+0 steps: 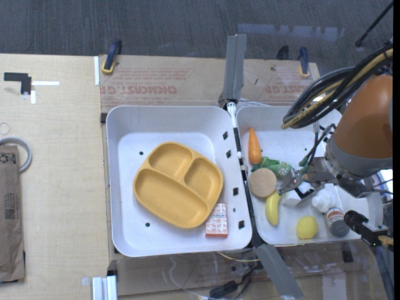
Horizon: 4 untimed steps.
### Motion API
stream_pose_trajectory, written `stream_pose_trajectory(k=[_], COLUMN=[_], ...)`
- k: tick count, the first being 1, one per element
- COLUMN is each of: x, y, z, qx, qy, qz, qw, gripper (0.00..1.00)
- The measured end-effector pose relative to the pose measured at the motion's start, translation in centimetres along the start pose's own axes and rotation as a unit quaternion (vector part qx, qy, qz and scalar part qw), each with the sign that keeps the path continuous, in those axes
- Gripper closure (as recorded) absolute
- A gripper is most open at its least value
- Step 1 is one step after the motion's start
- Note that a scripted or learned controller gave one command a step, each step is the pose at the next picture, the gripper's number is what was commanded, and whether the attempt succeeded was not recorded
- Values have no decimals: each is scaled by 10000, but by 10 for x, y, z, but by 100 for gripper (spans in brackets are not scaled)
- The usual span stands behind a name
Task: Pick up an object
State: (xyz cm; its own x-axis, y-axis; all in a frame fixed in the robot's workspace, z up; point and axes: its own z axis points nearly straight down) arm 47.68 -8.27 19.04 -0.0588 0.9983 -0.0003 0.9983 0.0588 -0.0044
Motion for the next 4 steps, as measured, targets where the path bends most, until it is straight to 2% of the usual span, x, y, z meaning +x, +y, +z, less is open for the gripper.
stream_pose_trajectory(k=[1,2,3,4], x=[-35,-14,-51,-16], y=[54,-1,-3,-1], z=[2,20,-38,7], qx=[1,8,5,11], qy=[-7,-1,-6,-1], qz=[2131,2589,4548,2743], qw=[9770,9659,8906,9616], gripper=[0,0,0,0])
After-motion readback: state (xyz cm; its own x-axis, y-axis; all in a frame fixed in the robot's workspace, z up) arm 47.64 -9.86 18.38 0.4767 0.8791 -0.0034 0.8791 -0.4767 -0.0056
